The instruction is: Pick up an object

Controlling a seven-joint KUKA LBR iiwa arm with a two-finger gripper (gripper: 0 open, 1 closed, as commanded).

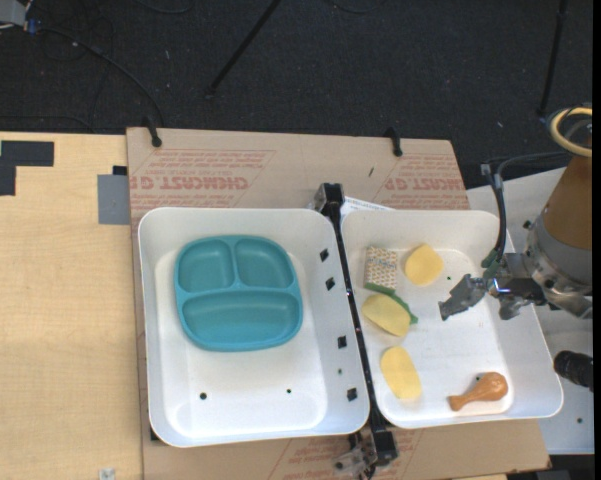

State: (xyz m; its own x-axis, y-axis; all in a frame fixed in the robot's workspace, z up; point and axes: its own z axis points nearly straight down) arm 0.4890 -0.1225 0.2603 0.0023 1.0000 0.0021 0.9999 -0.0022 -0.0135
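In the right bin (525, 368), a round yellow piece (424, 265) lay near the back edge, a patterned sponge (382, 266) beside it, two yellow pieces (386, 314) (401, 373) along the left wall, and an orange drumstick (479, 391) near the front edge.

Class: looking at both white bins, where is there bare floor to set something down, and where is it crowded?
Left bin: a bare strip below the teal divided plate. Right bin: bare floor between the gripper and the drumstick toy. Crowded: the right bin's left side, around the yellow pieces and the patterned block.
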